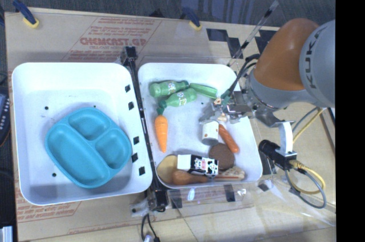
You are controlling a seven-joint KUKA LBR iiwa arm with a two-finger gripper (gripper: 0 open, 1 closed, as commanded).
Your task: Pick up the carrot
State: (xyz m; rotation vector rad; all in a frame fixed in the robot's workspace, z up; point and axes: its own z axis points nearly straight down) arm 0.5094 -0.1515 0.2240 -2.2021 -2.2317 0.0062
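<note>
The carrot (162, 132) is orange with a small green top and lies along the left side of the right bin (188, 72), pointing toward the front. My gripper (214, 112) hangs over the right middle of that bin, about a hand's width to the right of the carrot and apart from it. It sits just above a small white object (210, 132). Nothing shows in its grasp.
Two green bottles (177, 92) lie at the back of the right bin. An orange-red stick (229, 140), a brown round item (222, 155), a black-and-white box (198, 164) and a tan piece (170, 171) crowd its front. A blue divided plate (88, 145) lies in the left bin (34, 81).
</note>
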